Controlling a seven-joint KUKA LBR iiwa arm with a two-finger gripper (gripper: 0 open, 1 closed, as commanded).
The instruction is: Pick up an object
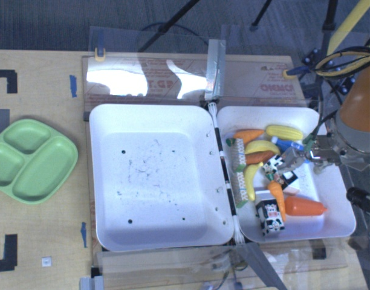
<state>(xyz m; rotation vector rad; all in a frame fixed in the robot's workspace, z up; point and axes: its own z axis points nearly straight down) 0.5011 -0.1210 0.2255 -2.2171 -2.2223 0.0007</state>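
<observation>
The right bin (339,222) holds a heap of toy foods: a yellow corn cob (285,130), an orange carrot (248,135), a yellow banana (262,146), a second banana (250,181), a small carrot (277,199) and a fat orange piece (305,207). A black-and-white cow toy (269,216) stands near the front wall. My gripper (286,165) reaches in from the right and sits low over the middle of the heap, right by a small black-and-white object (272,164). A blue item (288,142) lies just behind it. Nothing is visibly lifted.
The left bin (106,125) is a wide white tray beside the right one. A green divided plate (32,160) lies on the bench at far left. A clear panel (149,77) stands behind the bins. Cables and stands crowd the right side.
</observation>
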